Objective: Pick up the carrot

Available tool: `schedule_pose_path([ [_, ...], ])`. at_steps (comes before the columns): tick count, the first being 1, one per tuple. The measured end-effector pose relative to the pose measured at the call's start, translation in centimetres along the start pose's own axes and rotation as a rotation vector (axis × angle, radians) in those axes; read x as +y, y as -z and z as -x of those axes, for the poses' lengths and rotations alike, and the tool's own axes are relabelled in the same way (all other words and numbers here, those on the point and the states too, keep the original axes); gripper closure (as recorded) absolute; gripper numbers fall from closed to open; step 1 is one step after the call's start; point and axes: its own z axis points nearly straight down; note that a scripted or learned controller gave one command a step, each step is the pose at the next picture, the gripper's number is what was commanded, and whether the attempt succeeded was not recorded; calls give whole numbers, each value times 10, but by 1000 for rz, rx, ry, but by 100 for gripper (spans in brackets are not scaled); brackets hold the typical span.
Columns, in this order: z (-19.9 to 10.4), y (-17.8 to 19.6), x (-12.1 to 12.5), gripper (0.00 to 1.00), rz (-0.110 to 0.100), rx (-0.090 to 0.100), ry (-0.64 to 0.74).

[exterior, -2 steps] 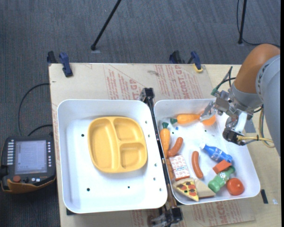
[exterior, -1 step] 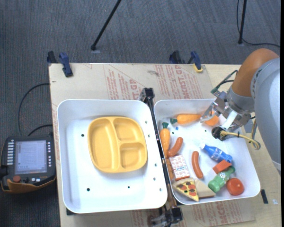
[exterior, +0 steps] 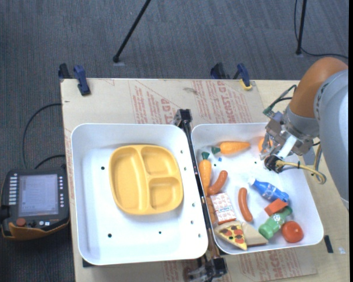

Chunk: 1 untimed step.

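Wooden bench, two white bins, right bin [exterior: 310, 200] full of toy food. Carrot [exterior: 234, 147] lies near its back wall; a second carrot [exterior: 205, 171] sits by the left wall. Probably light, hard, slick plastic; grab mid-body across the width. Claw [exterior: 275, 155] hovers just right of the carrot; its state can't be told.

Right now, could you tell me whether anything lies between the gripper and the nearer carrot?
Nothing visible does. The gripper hovers at the right bin's upper right; the carrot lies just to its left, with bare bin floor between them.
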Motion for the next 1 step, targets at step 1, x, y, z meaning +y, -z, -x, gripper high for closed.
schedule_pose_path([
  [1, -40, -12, -65, 100, 8, -3, -39],
])
